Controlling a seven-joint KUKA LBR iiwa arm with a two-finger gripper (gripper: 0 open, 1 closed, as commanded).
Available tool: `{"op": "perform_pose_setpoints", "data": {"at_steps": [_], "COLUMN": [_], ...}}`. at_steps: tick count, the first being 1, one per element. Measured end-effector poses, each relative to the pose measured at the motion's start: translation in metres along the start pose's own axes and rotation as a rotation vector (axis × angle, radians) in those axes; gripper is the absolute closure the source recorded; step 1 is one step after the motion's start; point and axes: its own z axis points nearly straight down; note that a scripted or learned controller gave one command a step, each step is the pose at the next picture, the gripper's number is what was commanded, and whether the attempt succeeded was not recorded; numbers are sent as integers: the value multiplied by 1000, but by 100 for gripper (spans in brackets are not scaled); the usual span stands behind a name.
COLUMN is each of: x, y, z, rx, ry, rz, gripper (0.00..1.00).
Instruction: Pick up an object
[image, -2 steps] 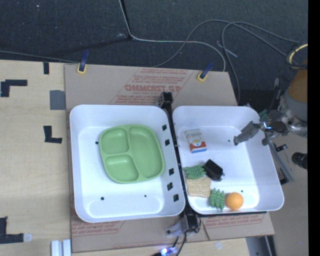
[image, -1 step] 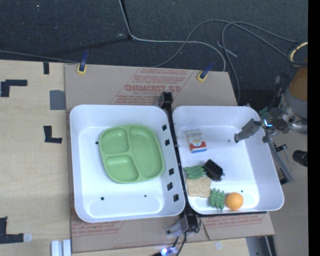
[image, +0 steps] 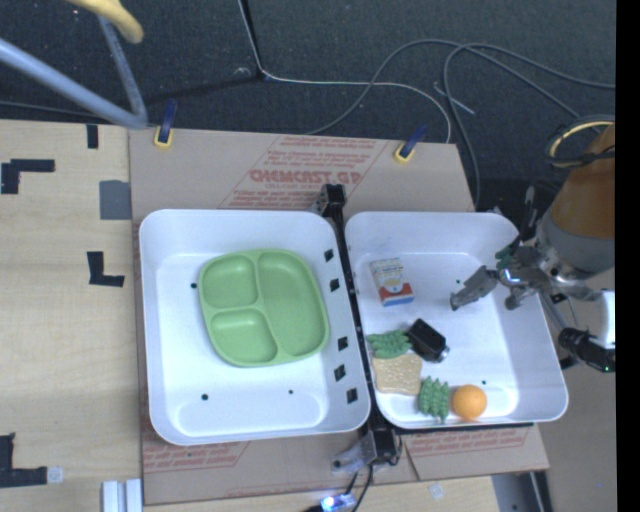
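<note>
The right bin (image: 500, 235) holds several small objects. A small white carton with a red and blue label (image: 390, 281) stands near its left side. Below it lie a black block (image: 428, 339), a green leafy toy (image: 388, 345), a tan cracker-like square (image: 396, 373), a second green toy (image: 433, 397) and an orange ball (image: 468, 402). My gripper (image: 478, 288) hangs over the right half of this bin, its fingers pointing left and spread open, with nothing between them. It is to the right of the carton and above the black block.
The left bin (image: 160, 300) holds a green divided plate (image: 263, 306). Black clips sit along the divider (image: 345, 300) between the bins. The arm's grey and orange body (image: 580, 225) looms over the right bin's far right edge. Cables cross the dark floor behind.
</note>
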Motion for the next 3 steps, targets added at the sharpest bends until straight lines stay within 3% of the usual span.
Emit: {"op": "perform_pose_setpoints", "data": {"at_steps": [2,3], "x": [-3,-2], "y": [-6,-5], "z": [103,90], "rx": [-6,-8], "ry": [-3,-3], "rz": [0,-1], "gripper": [0,100]}}
